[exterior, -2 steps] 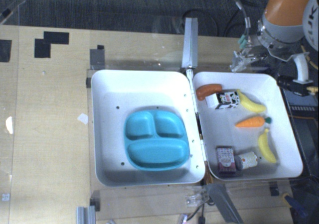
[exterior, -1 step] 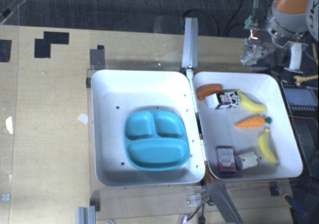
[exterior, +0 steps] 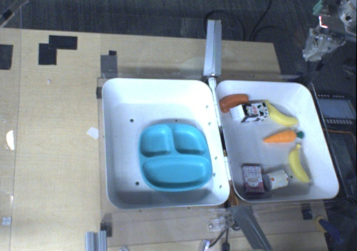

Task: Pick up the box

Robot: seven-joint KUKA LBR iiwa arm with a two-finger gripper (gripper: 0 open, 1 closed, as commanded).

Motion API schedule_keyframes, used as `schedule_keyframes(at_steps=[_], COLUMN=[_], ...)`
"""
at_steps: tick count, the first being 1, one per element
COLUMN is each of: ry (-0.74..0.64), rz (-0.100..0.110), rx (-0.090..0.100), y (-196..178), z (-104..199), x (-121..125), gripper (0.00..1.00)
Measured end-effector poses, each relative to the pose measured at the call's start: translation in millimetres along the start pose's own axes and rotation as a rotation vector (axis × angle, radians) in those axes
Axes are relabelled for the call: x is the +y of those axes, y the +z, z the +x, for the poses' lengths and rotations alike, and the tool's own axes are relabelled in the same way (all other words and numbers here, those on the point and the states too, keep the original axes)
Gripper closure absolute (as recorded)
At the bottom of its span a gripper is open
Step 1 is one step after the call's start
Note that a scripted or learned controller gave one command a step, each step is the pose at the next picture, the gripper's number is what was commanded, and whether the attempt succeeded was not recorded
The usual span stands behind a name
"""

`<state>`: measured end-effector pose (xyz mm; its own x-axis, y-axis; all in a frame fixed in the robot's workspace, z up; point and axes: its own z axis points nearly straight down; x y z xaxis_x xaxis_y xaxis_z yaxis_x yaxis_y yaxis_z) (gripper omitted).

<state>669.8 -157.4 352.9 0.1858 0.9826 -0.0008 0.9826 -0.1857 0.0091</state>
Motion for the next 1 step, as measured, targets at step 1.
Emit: schedule_keyframes(at_steps=[1], ry=[0.013], rz=[0.001], rx=[-0.001], y=[-29.4], z=[-38.2], x=[7.5], gripper=[1.00])
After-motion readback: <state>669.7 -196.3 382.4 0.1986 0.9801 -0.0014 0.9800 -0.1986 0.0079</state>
